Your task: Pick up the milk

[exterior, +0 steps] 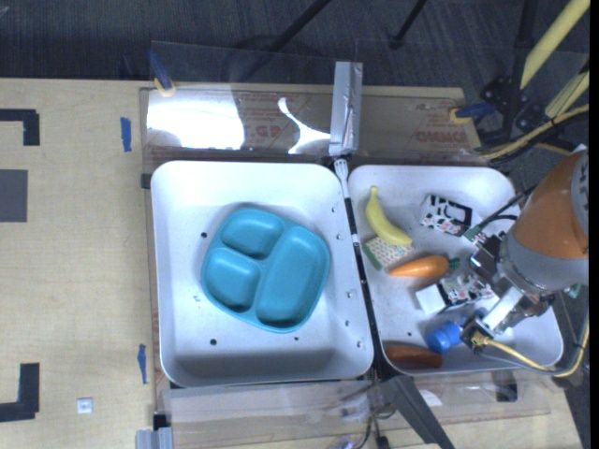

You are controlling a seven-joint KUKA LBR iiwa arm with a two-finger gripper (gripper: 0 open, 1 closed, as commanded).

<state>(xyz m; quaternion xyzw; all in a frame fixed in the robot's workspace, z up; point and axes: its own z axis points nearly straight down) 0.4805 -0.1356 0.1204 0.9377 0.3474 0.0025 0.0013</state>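
Banana [386, 221], carrot [418, 267] crowd right bin [407, 178]; left rim bare.

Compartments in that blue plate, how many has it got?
3. The blue plate lies in the left bin: one small compartment at its upper left, one small at its lower left, and one long one down its right side. None looks hidden.

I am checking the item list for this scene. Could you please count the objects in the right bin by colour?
Yellow: 1, banana
Orange: 1, carrot
Blue: 1, small object
Dark red-brown: 1, object
White with print: 2, cartons
Total: 6
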